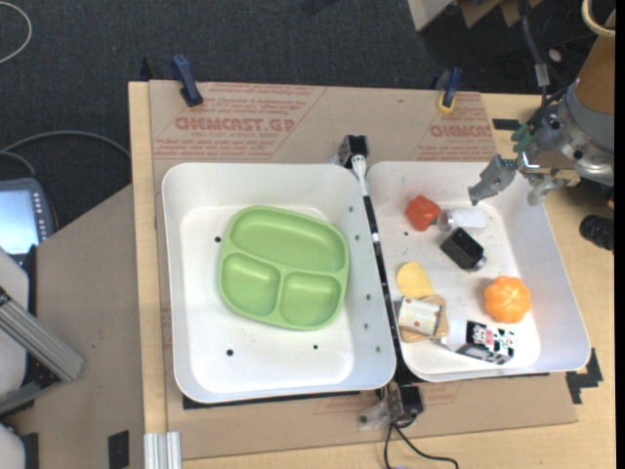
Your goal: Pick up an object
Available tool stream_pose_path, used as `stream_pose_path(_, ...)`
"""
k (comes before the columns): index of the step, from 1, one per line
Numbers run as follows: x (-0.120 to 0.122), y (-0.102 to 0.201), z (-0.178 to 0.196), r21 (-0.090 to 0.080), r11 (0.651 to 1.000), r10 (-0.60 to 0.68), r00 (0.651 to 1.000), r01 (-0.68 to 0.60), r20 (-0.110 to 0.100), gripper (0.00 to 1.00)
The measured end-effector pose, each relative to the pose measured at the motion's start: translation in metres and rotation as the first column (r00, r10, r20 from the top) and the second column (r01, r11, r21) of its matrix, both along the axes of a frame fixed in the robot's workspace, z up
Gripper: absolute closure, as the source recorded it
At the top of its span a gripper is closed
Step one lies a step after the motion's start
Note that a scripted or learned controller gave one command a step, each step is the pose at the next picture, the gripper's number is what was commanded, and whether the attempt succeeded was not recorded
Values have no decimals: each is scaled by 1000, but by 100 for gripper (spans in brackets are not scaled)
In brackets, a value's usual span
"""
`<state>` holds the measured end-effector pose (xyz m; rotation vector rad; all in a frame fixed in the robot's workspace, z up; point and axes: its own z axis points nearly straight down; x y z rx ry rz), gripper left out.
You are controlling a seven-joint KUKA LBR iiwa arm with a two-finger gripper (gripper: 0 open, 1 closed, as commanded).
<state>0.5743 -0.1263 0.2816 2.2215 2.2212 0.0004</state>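
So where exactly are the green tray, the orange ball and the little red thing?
green tray point(283, 267): camera view, on its central ridge.
orange ball point(507, 299): camera view, middle of its top.
red thing point(422, 212): camera view, its middle.

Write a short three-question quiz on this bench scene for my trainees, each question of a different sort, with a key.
1. True or false: the green divided plate lies in the right bin.
2. Which item lies nearest the gripper? A) orange fruit B) red object C) yellow piece
3. Fill in: the green divided plate has ___ compartments.

Key: 1 false, it lies in the left bin; 2 B; 3 three.
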Motion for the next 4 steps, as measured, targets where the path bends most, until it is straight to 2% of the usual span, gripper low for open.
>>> stream_pose_path(1, -69, 19, -39, 3, 1000, -2, 1000, 2, -8, 0)
stream_pose_path(2, -96, 22, -203, 3, 1000, -2, 1000, 2, -8, 0)
stream_pose_path(3, -92, 21, -184, 0, 1000, -1, 1000, 1, 7, 100)
stream_pose_path(4, -91, 22, -175, -1, 1000, -1, 1000, 1, 8, 100)
